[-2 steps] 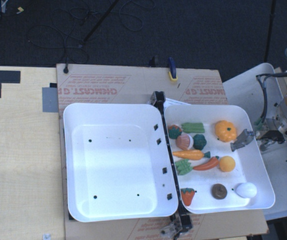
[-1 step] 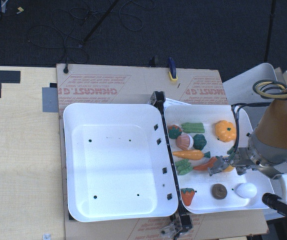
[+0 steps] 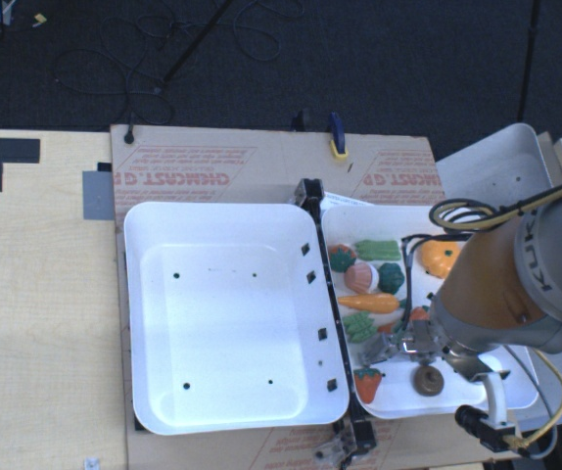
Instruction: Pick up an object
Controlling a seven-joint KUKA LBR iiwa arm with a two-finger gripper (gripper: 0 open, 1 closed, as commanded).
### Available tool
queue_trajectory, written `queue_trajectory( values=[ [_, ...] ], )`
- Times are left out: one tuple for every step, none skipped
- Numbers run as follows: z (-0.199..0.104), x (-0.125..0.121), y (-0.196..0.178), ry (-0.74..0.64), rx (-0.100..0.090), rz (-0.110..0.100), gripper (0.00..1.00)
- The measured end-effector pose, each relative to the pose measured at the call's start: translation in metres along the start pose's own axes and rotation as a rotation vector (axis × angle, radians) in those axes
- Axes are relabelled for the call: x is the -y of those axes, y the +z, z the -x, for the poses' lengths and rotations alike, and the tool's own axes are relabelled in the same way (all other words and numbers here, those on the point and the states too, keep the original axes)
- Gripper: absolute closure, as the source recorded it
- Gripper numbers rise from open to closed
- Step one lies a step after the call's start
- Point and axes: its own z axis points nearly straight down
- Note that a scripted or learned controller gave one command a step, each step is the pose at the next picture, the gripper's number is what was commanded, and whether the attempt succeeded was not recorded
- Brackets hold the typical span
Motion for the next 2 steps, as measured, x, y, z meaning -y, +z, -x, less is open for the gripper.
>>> queue_trajectory(
  values=[
    [0.0249,-0.0533,-0.0011,0.000,0.003,0.003,0.00],
    [0.0251,-0.0511,-0.0109,0.006,0.000,-0.002,1.00]
  ],
)
